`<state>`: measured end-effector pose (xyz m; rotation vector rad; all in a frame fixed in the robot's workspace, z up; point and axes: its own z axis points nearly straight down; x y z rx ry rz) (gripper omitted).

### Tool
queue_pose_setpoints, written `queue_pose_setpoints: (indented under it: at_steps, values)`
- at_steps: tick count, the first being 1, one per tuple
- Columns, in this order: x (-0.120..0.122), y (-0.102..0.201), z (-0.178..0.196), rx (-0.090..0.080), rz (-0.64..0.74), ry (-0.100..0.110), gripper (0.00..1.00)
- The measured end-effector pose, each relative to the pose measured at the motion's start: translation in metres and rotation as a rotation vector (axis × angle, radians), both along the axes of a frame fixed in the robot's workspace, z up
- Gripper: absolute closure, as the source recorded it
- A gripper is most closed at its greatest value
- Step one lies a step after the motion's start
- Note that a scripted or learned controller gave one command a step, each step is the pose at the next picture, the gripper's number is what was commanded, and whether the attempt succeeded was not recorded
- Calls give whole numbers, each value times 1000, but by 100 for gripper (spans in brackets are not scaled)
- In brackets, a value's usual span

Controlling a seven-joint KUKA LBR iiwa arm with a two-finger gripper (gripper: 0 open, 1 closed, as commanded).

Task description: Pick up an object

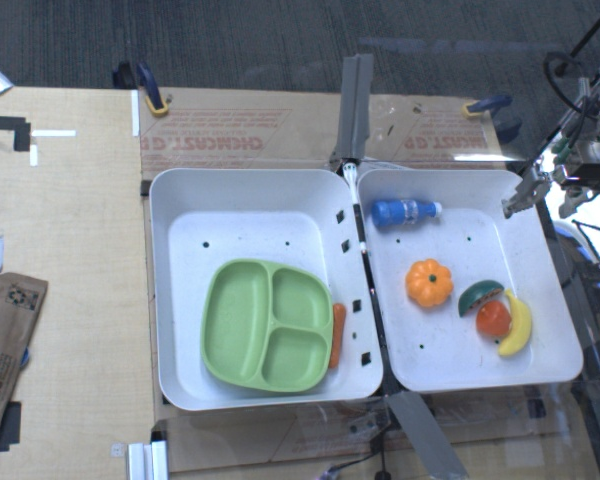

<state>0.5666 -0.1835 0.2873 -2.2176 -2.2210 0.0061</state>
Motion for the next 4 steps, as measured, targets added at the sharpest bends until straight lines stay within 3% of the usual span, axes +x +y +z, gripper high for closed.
queue_pose_setpoints:
  at_steps: [1,2,3,4]
  values:
    - [28,72,-175,1,49,0,0]
    - [-28,78,-198,2,232,-1,0]
    - [-28,77,-191,3,229,2,100]
    - [55,137,-98,-1,123,-2,100]
